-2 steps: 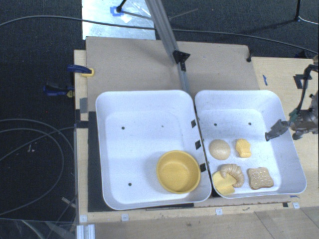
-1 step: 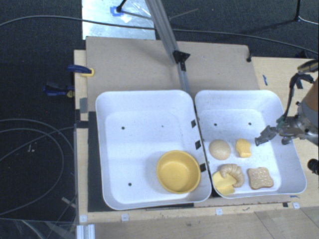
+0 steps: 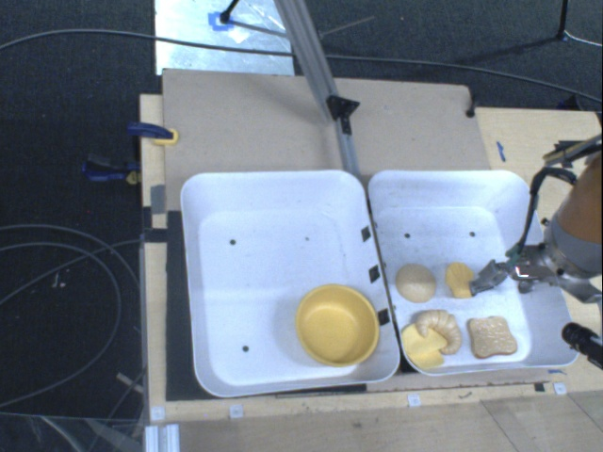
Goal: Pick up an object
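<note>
Bench, right bin (image 3: 443, 191) | claw (image 3: 488, 279) beside yellow piece (image 3: 459, 280) | grip state unclear, arm cropped

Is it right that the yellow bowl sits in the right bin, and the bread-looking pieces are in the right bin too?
Not quite. The camera view shows the yellow bowl in the left bin, not the right one. The bread-looking pieces are indeed in the right bin.
</note>
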Controlling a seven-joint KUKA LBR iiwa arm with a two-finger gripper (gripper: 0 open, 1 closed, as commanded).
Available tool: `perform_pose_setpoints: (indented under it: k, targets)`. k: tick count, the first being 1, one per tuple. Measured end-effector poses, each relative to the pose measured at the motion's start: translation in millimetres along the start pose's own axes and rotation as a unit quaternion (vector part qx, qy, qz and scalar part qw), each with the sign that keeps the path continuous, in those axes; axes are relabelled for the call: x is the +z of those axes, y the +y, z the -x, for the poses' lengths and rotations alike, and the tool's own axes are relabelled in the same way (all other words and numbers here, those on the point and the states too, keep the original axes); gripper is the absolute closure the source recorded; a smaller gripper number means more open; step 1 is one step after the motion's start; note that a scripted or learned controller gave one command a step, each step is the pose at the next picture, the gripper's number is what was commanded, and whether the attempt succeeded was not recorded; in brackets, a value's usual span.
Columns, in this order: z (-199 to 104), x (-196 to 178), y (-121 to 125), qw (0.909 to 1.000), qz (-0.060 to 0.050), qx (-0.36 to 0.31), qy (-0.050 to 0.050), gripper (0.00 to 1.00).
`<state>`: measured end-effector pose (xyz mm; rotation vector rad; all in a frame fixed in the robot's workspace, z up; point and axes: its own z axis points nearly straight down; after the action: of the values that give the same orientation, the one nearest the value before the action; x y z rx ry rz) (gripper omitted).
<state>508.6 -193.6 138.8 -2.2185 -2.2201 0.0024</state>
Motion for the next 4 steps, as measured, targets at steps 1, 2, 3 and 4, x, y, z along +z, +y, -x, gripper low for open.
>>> perform_pose_setpoints:
  k: [1,2,3,4]
  targets:
    - [-0.9,47.0,2.1,1.0,0.002,0.0,0.002,0.0]
    - [-0.2,33.3,4.5,1.0,0.006,0.0,0.0,1.0]
    - [-0.1,-30.5,10.6,1.0,0.006,-0.002,-0.002,1.0]
    - [0.2,-69.3,12.4,1.0,0.005,-0.002,-0.002,1.0]
